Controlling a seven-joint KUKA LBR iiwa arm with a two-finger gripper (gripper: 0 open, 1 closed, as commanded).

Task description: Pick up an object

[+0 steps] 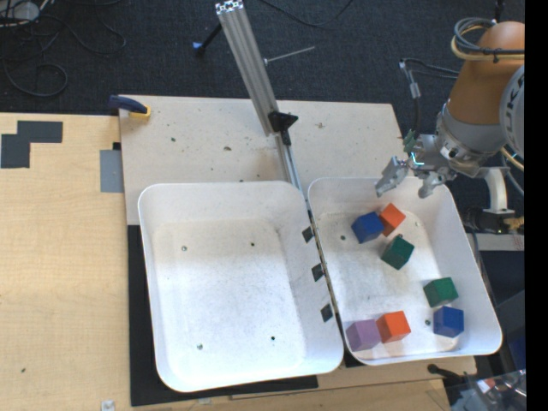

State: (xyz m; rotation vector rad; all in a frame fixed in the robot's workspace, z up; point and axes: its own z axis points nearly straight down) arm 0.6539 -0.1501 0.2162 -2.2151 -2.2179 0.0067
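Cut off by the right edge: the arm (490,84), beyond its orange band. Partly hidden just below the gripper (411,176): an orange cube (393,217), its left corner behind a blue cube (366,227).

No readable text, labels, brands or numbers on bins, blocks or bench.
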